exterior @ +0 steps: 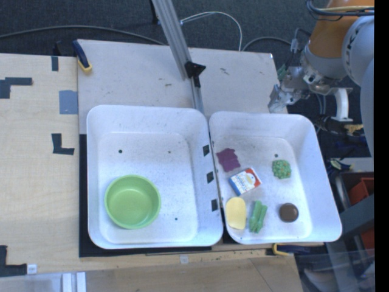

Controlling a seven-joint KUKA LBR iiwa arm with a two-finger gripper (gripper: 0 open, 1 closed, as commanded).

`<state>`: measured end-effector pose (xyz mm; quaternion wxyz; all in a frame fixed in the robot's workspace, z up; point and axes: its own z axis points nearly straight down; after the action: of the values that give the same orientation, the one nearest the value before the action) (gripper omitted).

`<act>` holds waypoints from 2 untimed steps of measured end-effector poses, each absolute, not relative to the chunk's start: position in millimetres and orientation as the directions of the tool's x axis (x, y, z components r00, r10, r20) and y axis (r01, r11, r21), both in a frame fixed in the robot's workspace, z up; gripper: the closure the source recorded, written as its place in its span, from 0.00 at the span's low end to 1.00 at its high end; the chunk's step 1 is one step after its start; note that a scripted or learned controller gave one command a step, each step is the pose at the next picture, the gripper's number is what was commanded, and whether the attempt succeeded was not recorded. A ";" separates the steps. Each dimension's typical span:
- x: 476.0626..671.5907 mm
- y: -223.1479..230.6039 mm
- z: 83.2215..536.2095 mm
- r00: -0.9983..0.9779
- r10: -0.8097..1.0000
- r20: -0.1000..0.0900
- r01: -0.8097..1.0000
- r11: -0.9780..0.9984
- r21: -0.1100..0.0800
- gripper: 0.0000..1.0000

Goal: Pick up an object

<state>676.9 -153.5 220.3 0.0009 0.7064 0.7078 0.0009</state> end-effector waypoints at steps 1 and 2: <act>652.7 -100.0 230.2 -0.006 1.000 0.002 1.000 0.006 -0.002 1.00; 618.7 -48.6 232.4 -0.005 1.000 0.002 1.000 0.005 -0.003 1.00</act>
<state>618.7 -48.6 232.4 -0.0016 0.7052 0.7090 -0.0003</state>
